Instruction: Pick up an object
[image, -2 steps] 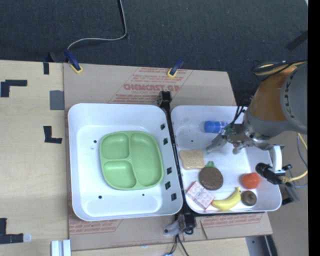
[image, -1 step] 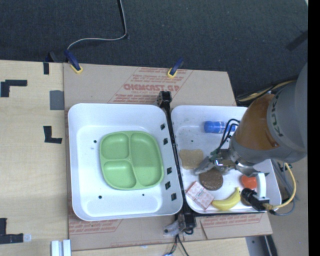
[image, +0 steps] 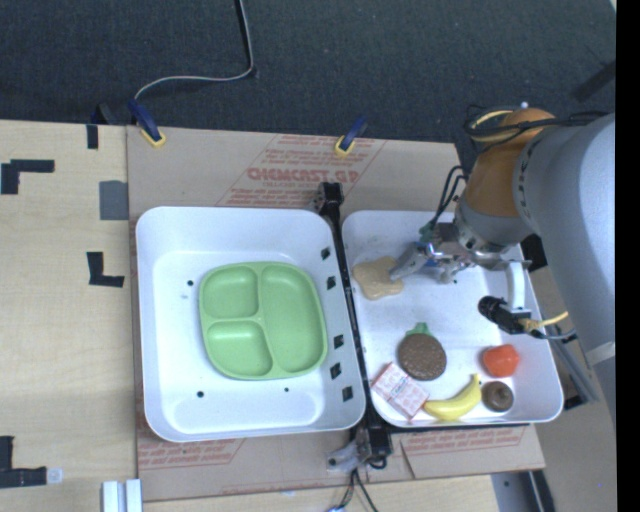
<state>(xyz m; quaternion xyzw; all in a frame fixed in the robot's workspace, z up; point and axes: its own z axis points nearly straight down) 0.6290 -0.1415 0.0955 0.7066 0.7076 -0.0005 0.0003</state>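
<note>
One candidate stands out as the target: a tan bread-like piece (image: 376, 278) lying flat near the upper left of the right bin (image: 545, 400), close to the divider between the bins. The gripper (image: 412, 262) is low over the bin floor, its tip touching or just beside the right edge of that piece; whether it is open, closed or gripping cannot be told at this slant, and nothing is visibly held.

Other objects in the same bin, toward the near side: a brown round patty (image: 422, 356) with a green bit at its top, a red-and-white packet (image: 399, 391), a banana (image: 451, 402), a brown doughnut-shaped item (image: 497, 397) and a red tomato-like item (image: 500, 360). All sit on the floor, well apart from the gripper.

Left bin (image: 160, 240) carries a green divided plate (image: 264, 320), untouched.

Status, as judged: approach appears done, arm down at the tan piece. Not yet done: a confirmed grip and a lift clear of the bin. The piece looks thin and flat, so the gripper may slide off its edge.
</note>
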